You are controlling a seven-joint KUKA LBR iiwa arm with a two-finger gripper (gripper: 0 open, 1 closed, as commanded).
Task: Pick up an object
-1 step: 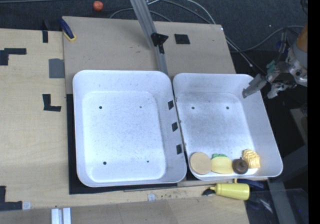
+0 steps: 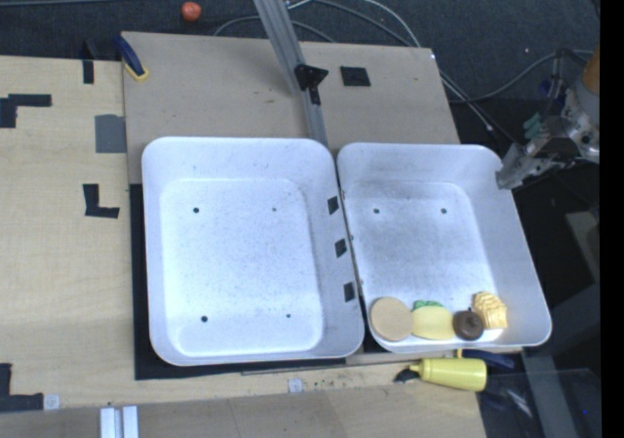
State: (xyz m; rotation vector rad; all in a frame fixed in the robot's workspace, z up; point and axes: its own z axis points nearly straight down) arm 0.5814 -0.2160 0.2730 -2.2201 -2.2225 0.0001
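Closest to the camera, a yellow tool-like object (image 2: 454,372) with a dark tip lies on the table (image 2: 58,260) just outside the near rim of the right bin (image 2: 507,231). Inside that bin, bunched along its near wall, sit four small things in a row: a flat tan disc (image 2: 390,318), a pale yellow rounded piece (image 2: 431,322) with a bit of green behind it, a dark brown round piece (image 2: 469,326), and a ribbed yellow piece (image 2: 489,309) at the right end. They touch or nearly touch one another. The left bin (image 2: 166,182) sits side by side with the right one, their inner rims meeting.

At the right edge of the view, the claw (image 2: 515,173) hangs at the far right rim of the right bin, well apart from the cluster. It is too small and blurred to tell how far it is parted, and nothing can be seen held in it.

A grey pole (image 2: 278,26) slants down from the top to the far side of the bins. Cables (image 2: 390,31) trail across the dark floor, where a small orange ball (image 2: 191,10) also lies.

Judging by this, the pick is at its approach stage, with no grasp made. The next move likely calls for travelling toward the bin's near wall and descending on one item; the tight crowding against the wall could make a clean grip hard.
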